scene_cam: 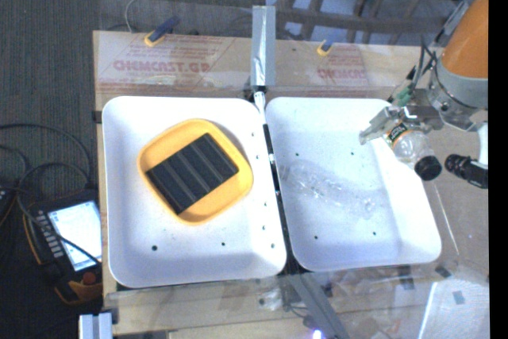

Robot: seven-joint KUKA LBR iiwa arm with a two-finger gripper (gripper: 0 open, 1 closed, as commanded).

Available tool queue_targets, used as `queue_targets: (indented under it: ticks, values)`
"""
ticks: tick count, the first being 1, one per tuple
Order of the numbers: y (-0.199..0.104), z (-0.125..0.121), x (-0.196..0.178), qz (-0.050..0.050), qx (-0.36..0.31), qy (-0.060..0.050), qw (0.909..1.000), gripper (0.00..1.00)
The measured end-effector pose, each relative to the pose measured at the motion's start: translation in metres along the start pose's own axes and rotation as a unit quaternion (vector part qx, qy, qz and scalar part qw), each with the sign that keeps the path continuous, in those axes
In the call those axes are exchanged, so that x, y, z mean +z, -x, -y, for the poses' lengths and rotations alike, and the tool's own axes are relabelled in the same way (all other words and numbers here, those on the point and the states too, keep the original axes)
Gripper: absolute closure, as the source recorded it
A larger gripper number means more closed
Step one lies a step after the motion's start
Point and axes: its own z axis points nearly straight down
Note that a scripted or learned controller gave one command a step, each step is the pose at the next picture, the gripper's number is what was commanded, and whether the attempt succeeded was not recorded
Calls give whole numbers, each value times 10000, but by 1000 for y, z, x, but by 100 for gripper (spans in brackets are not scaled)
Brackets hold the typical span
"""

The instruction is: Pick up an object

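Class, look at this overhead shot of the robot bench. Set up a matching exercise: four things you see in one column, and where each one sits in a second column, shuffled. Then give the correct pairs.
Column 1
1. yellow dish with the black ribbed insert
2. gripper
3. clear crinkled plastic
4. blue-and-yellow clip

Column 2
A. over the right bin's far right rim
B. on the board behind the left bin
C. lying flat in the right bin
D. in the middle of the left bin

Pairs: 1-D, 2-A, 3-C, 4-B
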Motion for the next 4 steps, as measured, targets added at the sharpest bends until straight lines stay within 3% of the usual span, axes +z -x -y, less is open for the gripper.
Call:
queue_targets:
  ticks: [1, 2, 4]
  values:
    - [42, -57, 27, 19, -322, -4, 9995, 0]
    - [33, -42, 144, -23, -687, 46, 9976, 0]
    - [33, -42, 145, -28, -685, 35, 9976, 0]
